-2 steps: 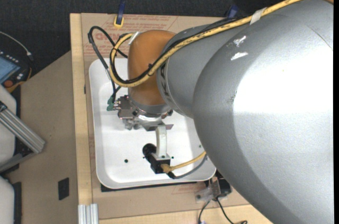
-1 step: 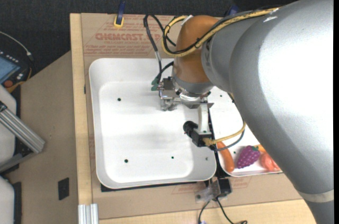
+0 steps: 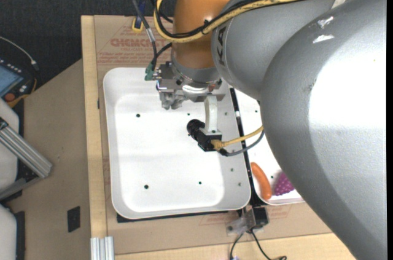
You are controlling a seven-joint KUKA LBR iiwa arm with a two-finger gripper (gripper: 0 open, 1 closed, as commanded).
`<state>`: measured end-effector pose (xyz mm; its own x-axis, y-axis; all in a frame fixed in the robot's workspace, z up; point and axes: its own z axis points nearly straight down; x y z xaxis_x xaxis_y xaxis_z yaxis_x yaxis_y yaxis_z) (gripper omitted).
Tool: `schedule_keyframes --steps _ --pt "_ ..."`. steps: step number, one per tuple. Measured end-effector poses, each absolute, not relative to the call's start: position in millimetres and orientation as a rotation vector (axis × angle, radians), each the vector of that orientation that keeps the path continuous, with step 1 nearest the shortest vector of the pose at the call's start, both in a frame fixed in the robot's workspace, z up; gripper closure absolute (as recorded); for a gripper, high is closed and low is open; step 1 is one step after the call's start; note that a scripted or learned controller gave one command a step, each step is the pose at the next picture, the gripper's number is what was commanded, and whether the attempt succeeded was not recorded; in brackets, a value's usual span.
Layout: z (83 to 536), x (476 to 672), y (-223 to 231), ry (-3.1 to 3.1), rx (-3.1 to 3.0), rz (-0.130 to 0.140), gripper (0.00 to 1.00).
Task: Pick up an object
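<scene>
From my station, the left bin (image 3: 153,154) is the reference for everything. Its left wall and front wall show in full, with a narrow strip of brown cardboard sheet (image 3: 94,160) running outside both. Behind its back wall the same sheet carries red print, and past that lies dark floor. Well off its left wall a slanted aluminium rail (image 3: 24,148) sits at the edge of view. Its right wall runs beside a thin dark gap, and the right bin (image 3: 250,114) starts just across that gap.

The left bin's floor is open and white in front of and to the left of the gripper, marked by a few small dark dots. In the right bin, just past the left bin's front right corner, lie an orange object (image 3: 261,182) and, touching or nearly touching it on the far side, a purple knobbly object (image 3: 282,184). These are the things I could pick, and both are well apart from the gripper.

The grey arm (image 3: 319,99) sweeps in over the right bin, covering most of it. Its orange band (image 3: 199,13) stands above the left bin's back wall. The gripper (image 3: 172,99) points down over the back part of the left bin, right of the middle. I cannot tell whether it is open or closed, and I see nothing held in it.
</scene>
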<state>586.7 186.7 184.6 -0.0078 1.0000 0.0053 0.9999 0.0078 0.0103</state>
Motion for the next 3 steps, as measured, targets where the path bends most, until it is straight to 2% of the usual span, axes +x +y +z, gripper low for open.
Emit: schedule_keyframes --steps 1,2,3 --pt "155.8 638.6 218.8 2.224 2.217 0.006 1.00" --pt "259.6 647.8 146.1 2.209 2.222 0.012 1.00" --pt "328.1 613.6 200.4 2.227 2.212 0.014 1.00"
